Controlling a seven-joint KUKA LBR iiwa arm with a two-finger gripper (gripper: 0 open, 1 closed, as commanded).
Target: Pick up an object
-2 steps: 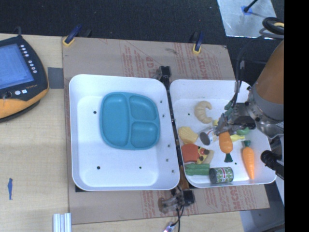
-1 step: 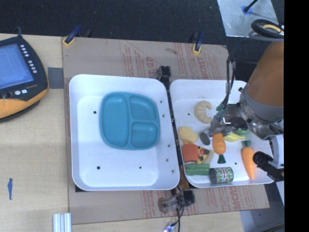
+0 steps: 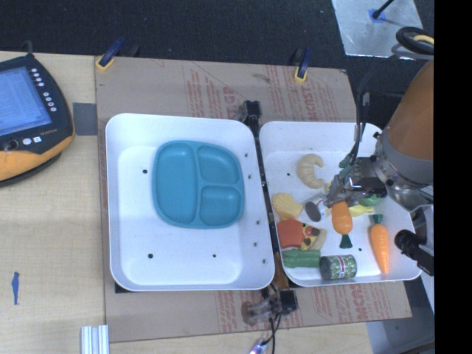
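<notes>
The right white bin holds several toy foods. Among them are a beige croissant, a yellow piece, a small dark grey piece and a short orange piece. A long carrot, a green can, a green vegetable and a red piece lie nearer the front. My gripper hangs low over the bin's right half, just above the short orange piece and right of the croissant. A yellow-green piece lies partly under the gripper.
The left white bin holds a blue divided plate. A teach pendant lies at the far left of the bench. Clamps pin the cardboard sheet at the back. A black fixture sits between the bins.
</notes>
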